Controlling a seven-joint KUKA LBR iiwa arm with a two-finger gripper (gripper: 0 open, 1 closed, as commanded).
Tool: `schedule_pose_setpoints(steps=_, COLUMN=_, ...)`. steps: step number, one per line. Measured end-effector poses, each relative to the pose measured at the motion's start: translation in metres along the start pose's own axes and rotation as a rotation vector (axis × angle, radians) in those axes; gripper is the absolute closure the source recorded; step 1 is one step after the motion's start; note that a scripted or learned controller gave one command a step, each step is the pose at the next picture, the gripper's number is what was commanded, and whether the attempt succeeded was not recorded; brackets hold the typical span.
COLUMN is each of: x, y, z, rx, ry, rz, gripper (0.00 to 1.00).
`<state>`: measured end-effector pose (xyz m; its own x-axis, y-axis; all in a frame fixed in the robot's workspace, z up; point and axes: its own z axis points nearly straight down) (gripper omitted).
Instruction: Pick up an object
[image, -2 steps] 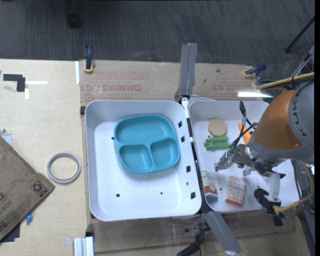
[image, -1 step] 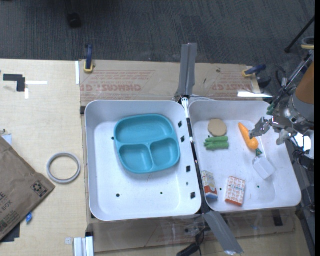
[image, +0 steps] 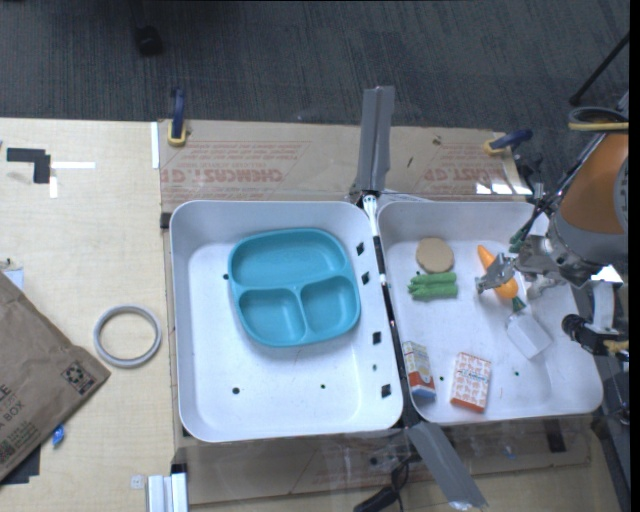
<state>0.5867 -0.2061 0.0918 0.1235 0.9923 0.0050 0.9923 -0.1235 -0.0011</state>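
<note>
My arm (image: 598, 200) comes in from the right edge, orange band uppermost, bent down over the right bin (image: 560, 400). My jaws (image: 503, 278) hang low near that bin's upper right part, directly over an orange object (image: 487, 257) that lies against the white floor; part of it shows on either side of my metal fingers. I cannot tell whether my jaws are spread or pressed together, nor whether they touch the orange piece.

Left of it in the same bin sit a round tan disc (image: 434, 255) and, just below that, a green pod-like piece (image: 433, 288). Toward the front edge lie a small carton (image: 417, 372) and a patterned red-and-white box (image: 471, 381), near each other but apart. A pale translucent piece (image: 528, 334) rests below my wrist.

The left bin (image: 200, 380) holds a blue divided plate (image: 294, 286). On the table (image: 80, 250) to the left lies a roll of tape (image: 127, 334).
</note>
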Motion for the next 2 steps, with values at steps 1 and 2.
schedule_pose_setpoints(steps=1, x=-0.001, y=0.0, z=-0.009, rx=0.0, ry=-0.005, rz=-0.002, gripper=1.0)
schedule_pose_setpoints(steps=2, x=0.035, y=0.004, z=-0.107, rx=-0.001, ry=-0.007, rz=0.04, gripper=1.0)
